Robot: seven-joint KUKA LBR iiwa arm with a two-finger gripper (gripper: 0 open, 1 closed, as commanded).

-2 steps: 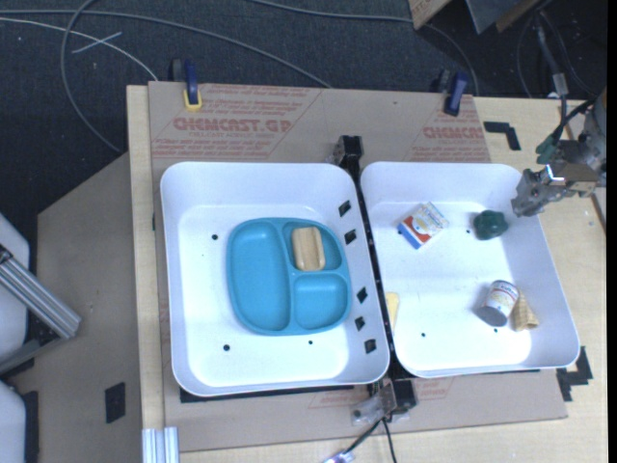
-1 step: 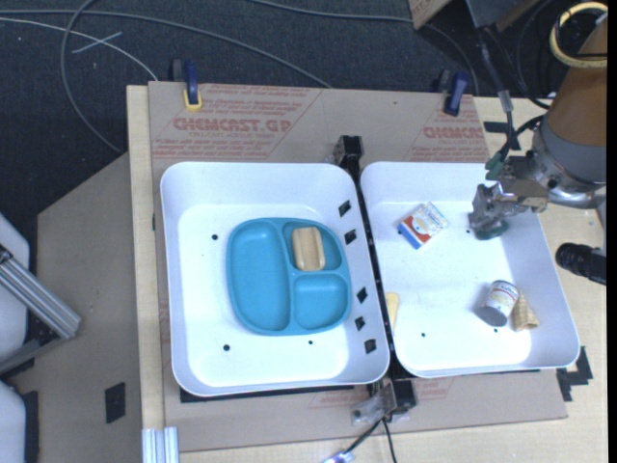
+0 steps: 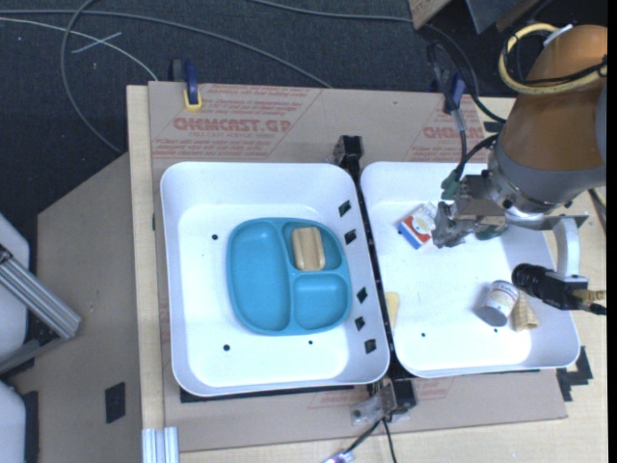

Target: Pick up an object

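The left bin (image 3: 188, 258) holds one blue divided tray (image 3: 260, 283) with three compartments, and in its compartment toward one o'clock lies a single tan block (image 3: 308, 249), resting flat and untouched. Between the two bins runs a black divider strip (image 3: 364, 258), and a small wedge-shaped tan piece (image 3: 392, 305) sits just against it on the right bin's side, at about eight o'clock in that bin. The right bin (image 3: 453, 355) carries the other loose things: one small red, white and blue packet (image 3: 416, 228) at about ten o'clock, one small grey can (image 3: 497, 303) on its side at about four o'clock, and one tan cone-like piece (image 3: 524, 314) touching the can at its right. That makes one tray and five loose objects in all. The gripper (image 3: 451, 231) hangs low at the top of the right bin, just beside the packet at the packet's three o'clock, seemingly touching or nearly touching its right edge. Whether its grip is released or clenched cannot be told from this slant, and nothing can be seen caught in it. As a judgement, the pick is not yet done: every object lies on a bin floor or in the tray, and the packet is the likely target, with closing and lifting all left to do.
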